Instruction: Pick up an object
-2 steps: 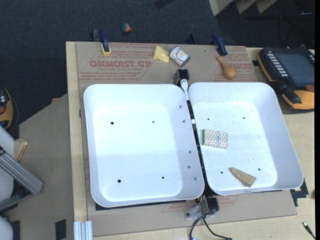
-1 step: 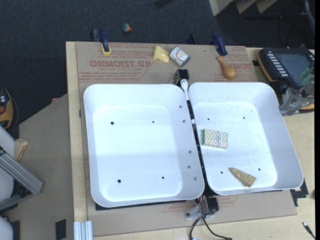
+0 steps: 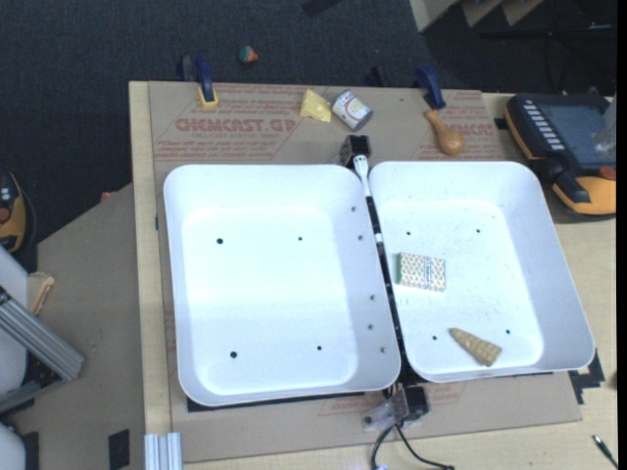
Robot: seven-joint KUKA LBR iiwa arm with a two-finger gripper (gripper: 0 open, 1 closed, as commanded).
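In the right bin [image 3: 549, 262] lie two objects. A small flat packet [image 3: 421, 271] with a pale speckled print rests near the bin's left wall, about mid-depth. A tan cone-shaped piece [image 3: 476, 345] lies toward the front of the same bin, tip pointing left.
The left bin [image 3: 186, 262] sits beside the right one on a cardboard sheet. Behind the bins on the cardboard lie a yellow wedge [image 3: 314, 107], a small white box [image 3: 352, 110] and a wooden-handled tool [image 3: 444, 132]. A black and yellow pendant [image 3: 568, 145] rests at right.
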